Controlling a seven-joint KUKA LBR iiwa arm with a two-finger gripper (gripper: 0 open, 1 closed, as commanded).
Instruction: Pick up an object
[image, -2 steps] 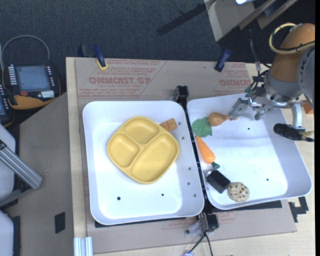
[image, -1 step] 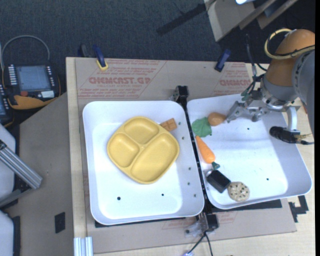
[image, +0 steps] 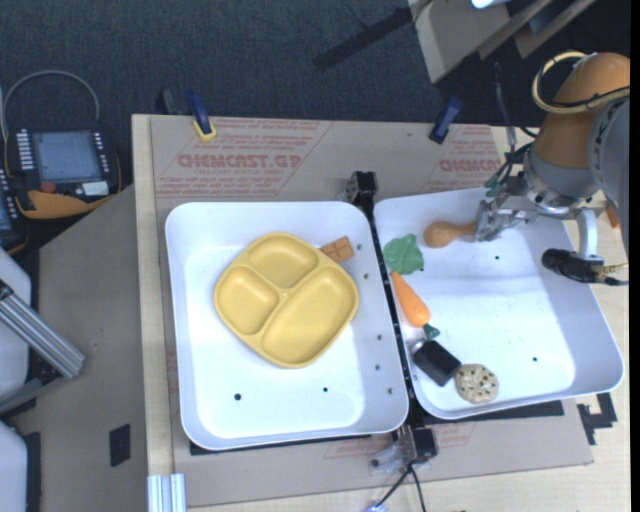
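Note:
My gripper (image: 488, 226) is down at the back of the right bin (image: 560, 340), at the right end of a tan pear-shaped object (image: 445, 234) that lies on the bin floor. The gripper seems to touch the object's narrow end, though I cannot make out any hold on it. Along the right bin's left side lie a green leaf-shaped piece (image: 403, 254), an orange carrot (image: 410, 298), a black block (image: 436, 361) and a round speckled cookie (image: 476, 382).
In the left bin (image: 200, 380) sits a yellow divided plate (image: 287, 298), with a small brown block (image: 338, 249) at its back right edge. A black part (image: 570, 264) hangs over the right bin's right side, under the arm.

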